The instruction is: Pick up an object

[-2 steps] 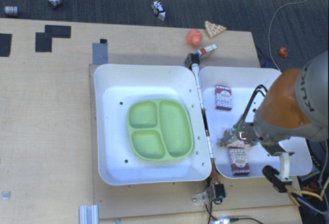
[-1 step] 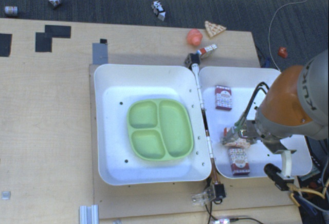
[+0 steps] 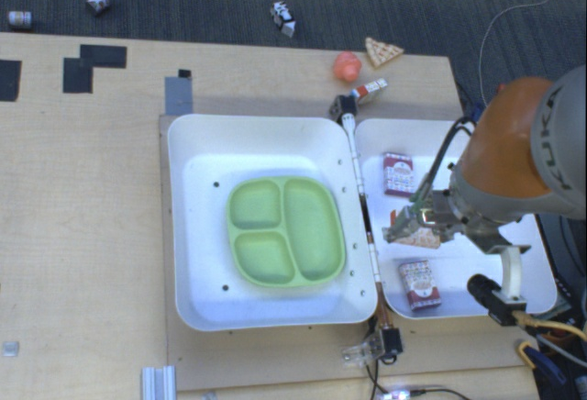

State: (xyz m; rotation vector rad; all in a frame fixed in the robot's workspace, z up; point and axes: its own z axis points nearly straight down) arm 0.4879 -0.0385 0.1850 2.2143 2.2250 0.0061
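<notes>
Pincer [image 3: 404, 228] near right bin [image 3: 371, 171] inner edge, between red cartons [image 3: 398, 174].

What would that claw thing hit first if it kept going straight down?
Probably the tan, slice-shaped item lying on the right bin's floor directly beneath the gripper; depth is hard to judge from above.

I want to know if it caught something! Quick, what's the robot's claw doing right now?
Gripper: low in the right bin, right by a flat tan object. Whether it is open, closed or holding anything cannot be told.
</notes>
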